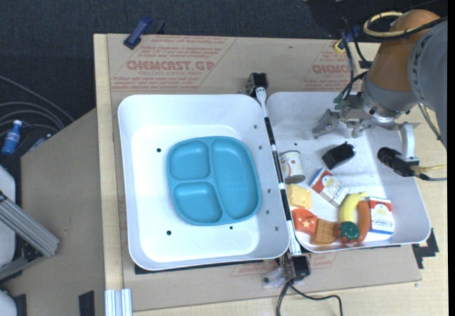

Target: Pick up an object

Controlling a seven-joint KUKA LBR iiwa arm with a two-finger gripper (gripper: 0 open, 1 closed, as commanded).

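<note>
My gripper (pixel 340 124) hangs over the back part of the right bin (pixel 298 104), its grey fingers spread open with nothing between them. A small black block (pixel 338 156) lies just in front of it, apart from the fingers. Left of the block, a small tin can (pixel 290 166) lies against the bin's left wall. Piled at the front of the bin are a red and white carton (pixel 328 187), a yellow cheese wedge (pixel 301 196), a banana (pixel 349 206), a hot dog (pixel 365 216), a red box with a star (pixel 305 222) and a white card box (pixel 382 216).
The left bin (pixel 142 165) holds a blue divided plate (pixel 212 179). A black clamp (pixel 257 82) sits at the back where the two bins meet. The grey arm with its orange band (pixel 398 58) comes in from the upper right.
</note>
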